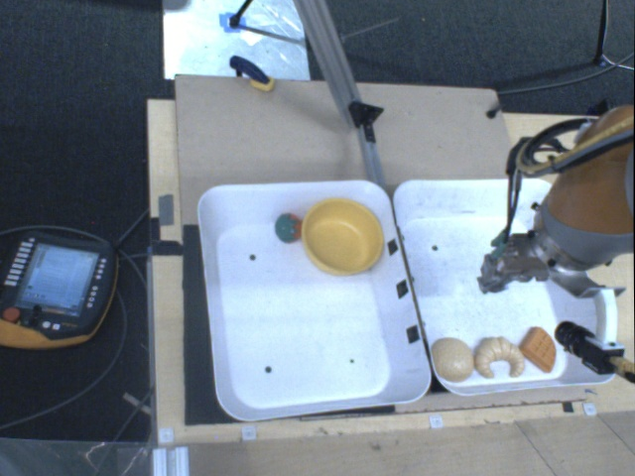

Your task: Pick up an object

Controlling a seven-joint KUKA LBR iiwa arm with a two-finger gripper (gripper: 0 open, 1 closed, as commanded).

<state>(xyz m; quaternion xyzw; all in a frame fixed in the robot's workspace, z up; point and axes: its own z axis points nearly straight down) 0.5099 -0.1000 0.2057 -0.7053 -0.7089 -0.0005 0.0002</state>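
- Three small food-like pieces lie in a row along the right bin's (466, 201) near edge: a pale round roll (452, 358), a croissant (501, 355) just beside it, and an orange waffle-like square (539, 348) next.
- One pincer (499, 271) hangs over the middle of that bin, above the row and apart from it; whether it is open or closed, I cannot tell, and nothing shows in it.
- The arm (590, 201) reaches in from the right, its orange band over the bin's right rim.
- Bare white floor spreads left of the pincer.
- A yellow bowl (342, 236) sits at the left bin's (298, 390) far edge, a small green ball (288, 228) touching its left side.
- The tabletop (268, 132) shows beyond both bins.
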